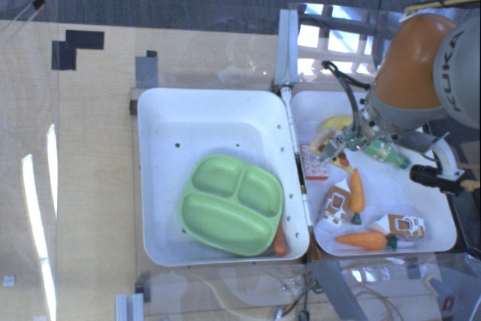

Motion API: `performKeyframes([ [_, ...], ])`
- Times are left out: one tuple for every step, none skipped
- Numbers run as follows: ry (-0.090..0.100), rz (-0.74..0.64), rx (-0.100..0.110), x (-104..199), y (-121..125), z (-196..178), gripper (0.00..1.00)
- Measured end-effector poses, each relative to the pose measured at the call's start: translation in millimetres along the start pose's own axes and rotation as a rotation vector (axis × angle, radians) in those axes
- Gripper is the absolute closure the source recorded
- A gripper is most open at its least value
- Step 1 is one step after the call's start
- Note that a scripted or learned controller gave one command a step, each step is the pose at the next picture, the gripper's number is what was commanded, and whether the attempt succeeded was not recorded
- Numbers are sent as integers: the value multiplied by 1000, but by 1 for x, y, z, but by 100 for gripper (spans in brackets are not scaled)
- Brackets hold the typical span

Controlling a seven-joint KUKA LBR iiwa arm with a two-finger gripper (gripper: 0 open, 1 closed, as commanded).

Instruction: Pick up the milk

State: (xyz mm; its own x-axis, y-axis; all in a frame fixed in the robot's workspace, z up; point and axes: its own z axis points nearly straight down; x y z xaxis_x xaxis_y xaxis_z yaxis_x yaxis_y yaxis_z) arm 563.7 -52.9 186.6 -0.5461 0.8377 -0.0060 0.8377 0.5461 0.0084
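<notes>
The pincer [347,140], its opening impossible to tell, hovers amid clutter and risks grabbing the orange carrot [356,192] instead of the small white-and-brown milk carton [335,205].

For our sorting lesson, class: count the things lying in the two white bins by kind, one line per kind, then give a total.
Green divided plate: 1
Carrots: 3
Small cartons: 2
Green bottle: 1
Banana: 1
Red and white packet: 1
Total: 9
One carrot is partly hidden under the plate's edge; the arm may hide more.
</notes>
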Motion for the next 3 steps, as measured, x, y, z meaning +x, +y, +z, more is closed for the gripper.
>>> performKeyframes([
  [0,-1,0,0,0,0,0],
  [2,-68,2,31,-39,0,0],
  [2,-179,3,25,-44,1,0],
])
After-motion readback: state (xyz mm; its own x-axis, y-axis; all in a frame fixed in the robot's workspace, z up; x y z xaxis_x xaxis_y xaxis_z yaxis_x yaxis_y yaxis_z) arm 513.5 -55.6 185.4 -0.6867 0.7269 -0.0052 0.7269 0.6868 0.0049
